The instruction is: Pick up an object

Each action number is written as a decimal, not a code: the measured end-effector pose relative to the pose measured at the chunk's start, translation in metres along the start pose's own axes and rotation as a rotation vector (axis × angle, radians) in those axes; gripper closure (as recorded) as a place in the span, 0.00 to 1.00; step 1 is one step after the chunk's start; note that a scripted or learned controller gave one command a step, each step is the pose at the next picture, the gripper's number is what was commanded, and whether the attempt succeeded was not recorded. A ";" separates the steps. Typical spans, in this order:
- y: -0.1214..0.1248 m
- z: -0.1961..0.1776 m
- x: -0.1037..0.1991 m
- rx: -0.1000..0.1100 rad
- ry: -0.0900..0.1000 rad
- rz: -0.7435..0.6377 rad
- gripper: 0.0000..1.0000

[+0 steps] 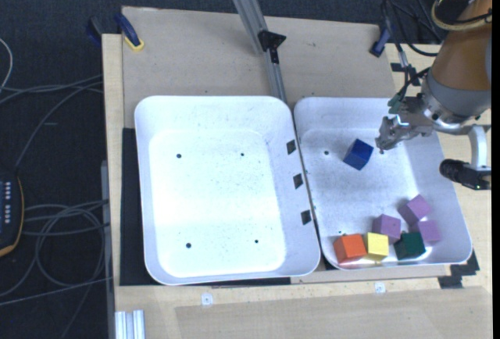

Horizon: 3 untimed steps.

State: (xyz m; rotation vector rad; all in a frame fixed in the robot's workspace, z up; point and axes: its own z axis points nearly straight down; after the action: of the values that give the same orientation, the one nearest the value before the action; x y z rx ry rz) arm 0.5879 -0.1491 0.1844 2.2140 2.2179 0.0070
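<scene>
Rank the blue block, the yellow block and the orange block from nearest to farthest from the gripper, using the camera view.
Measured from the gripper:
1. blue block, just to its left in the right bin.
2. yellow block, at the bin's near edge.
3. orange block, left of the yellow one, a little farther.

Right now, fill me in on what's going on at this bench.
A robot arm reaches into the right bin, its gripper hanging just right of a blue block without holding it. Other blocks, purple, orange, yellow and green, cluster in that bin's near corner. The left bin sits alongside.
</scene>
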 end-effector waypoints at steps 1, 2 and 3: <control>0.002 -0.035 0.000 0.003 0.001 0.000 1.00; 0.000 -0.031 0.052 0.010 0.005 -0.004 1.00; 0.005 -0.039 0.117 0.007 0.006 -0.007 1.00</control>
State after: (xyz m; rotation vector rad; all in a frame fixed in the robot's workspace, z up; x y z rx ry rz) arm 0.5924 -0.0324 0.2232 2.2128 2.2314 0.0062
